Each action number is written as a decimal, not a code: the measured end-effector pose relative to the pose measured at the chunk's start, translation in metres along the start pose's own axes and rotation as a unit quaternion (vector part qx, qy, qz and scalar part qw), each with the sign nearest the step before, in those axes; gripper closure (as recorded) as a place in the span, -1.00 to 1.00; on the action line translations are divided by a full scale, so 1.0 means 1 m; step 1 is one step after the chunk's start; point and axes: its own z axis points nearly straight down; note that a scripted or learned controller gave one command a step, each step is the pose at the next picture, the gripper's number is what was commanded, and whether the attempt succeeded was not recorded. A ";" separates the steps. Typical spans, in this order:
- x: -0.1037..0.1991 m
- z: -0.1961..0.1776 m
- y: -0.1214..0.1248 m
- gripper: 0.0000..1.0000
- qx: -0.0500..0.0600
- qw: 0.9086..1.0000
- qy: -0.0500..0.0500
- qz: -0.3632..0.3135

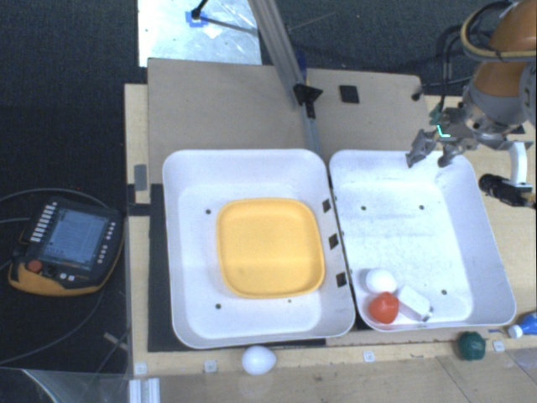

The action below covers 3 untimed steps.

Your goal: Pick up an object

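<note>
Two white bins sit side by side on the bench. The left bin (189, 225) holds a large yellow plate (270, 246), lying flat near its centre. The right bin (419, 217) holds three small things clustered in its near corner: a white ball (380, 280), a red ball (384, 308) touching it just below, and a white block (414, 303) just to the right of the red ball. The arm (503, 74) reaches in at upper right; its gripper (430, 152) hangs over the far right edge of the right bin, well apart from the cluster, fingers spread apart with nothing between them. Off the bench to the left lies a control pendant (65, 250). Outside the bins, a white egg (258, 360) rests at the front edge below the left bin, and a dark green ball (471, 345) lies near the right bin's front corner.
</note>
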 end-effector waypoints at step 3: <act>0.003 0.113 0.003 -1.00 0.002 1.000 0.000 0.000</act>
